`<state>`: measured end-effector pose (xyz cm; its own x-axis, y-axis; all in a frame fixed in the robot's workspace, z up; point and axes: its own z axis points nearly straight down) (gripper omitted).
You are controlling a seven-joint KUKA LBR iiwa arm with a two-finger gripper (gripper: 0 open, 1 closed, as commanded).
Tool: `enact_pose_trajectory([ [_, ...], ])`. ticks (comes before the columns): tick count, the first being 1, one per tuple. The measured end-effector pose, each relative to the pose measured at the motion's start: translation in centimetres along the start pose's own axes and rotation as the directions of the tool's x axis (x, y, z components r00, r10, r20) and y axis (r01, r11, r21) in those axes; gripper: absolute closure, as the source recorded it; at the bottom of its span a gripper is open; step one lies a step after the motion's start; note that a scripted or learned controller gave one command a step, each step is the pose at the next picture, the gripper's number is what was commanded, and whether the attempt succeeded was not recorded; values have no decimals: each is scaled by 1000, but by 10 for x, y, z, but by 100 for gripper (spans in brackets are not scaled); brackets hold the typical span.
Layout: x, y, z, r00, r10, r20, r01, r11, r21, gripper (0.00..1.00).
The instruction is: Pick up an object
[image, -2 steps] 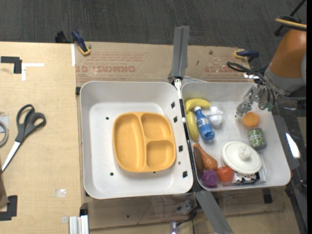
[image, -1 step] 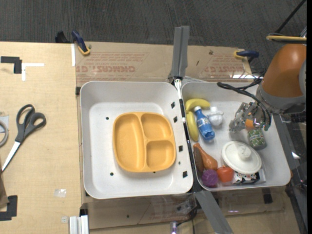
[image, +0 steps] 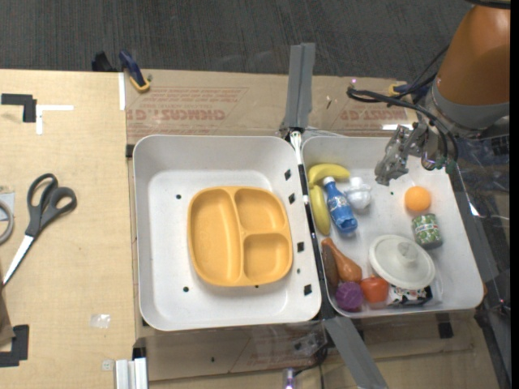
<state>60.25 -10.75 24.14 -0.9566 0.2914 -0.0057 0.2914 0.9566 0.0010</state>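
hovering my gripper [image: 392, 168] over the right bin's [image: 462, 302] far edge, nothing between its fingers; jaw state i can't tell. nearest candidate, the orange ball [image: 418, 198], sits just beside it, unpicked. everything remains.

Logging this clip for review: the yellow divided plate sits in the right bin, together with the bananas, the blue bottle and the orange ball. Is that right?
Not quite. The camera view shows the yellow divided plate alone in the left bin. The bananas, the blue bottle and the orange ball are indeed in the right bin.
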Motion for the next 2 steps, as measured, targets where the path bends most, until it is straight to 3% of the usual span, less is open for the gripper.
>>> enact_pose_trajectory([
  [1,0,0,0,1000,0,-1,0,1000,0,0],
  [2,4,9,148,998,70,-1,-70,998,0,0],
])
